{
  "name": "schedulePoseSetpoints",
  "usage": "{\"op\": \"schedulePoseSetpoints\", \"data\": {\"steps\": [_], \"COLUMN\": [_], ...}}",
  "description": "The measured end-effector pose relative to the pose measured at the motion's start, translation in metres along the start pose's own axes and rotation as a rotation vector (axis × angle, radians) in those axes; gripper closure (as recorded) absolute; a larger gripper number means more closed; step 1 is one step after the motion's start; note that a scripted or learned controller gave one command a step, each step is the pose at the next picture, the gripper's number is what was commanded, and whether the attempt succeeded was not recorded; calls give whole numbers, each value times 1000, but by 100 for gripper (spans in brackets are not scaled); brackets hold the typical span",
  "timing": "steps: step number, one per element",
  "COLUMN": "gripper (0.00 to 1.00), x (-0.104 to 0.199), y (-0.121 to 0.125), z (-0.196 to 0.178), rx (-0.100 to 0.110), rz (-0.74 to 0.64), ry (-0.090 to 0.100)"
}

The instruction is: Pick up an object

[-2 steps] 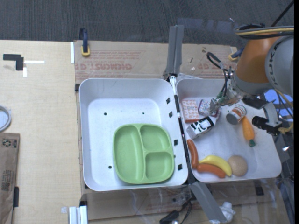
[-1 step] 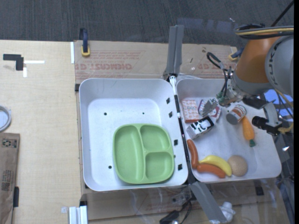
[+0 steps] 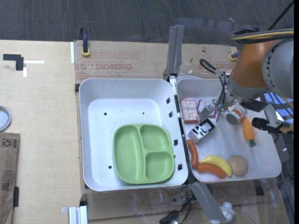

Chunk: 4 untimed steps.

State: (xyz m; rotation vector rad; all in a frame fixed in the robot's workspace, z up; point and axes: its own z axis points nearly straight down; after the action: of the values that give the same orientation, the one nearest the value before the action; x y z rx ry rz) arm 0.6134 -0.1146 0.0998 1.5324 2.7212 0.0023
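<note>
Camera view shows the gripper (image 3: 217, 104) low in the right bin (image 3: 261, 171), among a small red box (image 3: 189, 110) and a black-and-white item (image 3: 202, 129). Whether anything is gripped, I cannot tell. A clean pick probably wants one isolated target, such as the carrot (image 3: 248, 129).

Green divided tray (image 3: 143, 153) in left bin (image 3: 88, 125); tape roll (image 3: 3, 119) at left frame edge; blue-handled clamp (image 3: 84, 42) upper left on counter (image 3: 37, 92).

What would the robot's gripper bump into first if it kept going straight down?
Probably the small crinkly packet right under the gripper in the right bin, beside the black-and-white box. Depth is hard to judge from this slanted view.
</note>
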Motion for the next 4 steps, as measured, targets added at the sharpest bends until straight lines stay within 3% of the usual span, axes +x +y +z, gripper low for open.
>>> {"op": "schedulePoseSetpoints", "data": {"steps": [1, 2, 3, 4], "gripper": [100, 0, 0, 0], "x": [-3, -3, 9, -6], "y": [1, 1, -11, -3], "z": [-11, -11, -1, -84], "rx": [-6, -6, -5, 9], "rz": [3, 3, -131, -123], "ry": [-7, -7, -3, 14]}}
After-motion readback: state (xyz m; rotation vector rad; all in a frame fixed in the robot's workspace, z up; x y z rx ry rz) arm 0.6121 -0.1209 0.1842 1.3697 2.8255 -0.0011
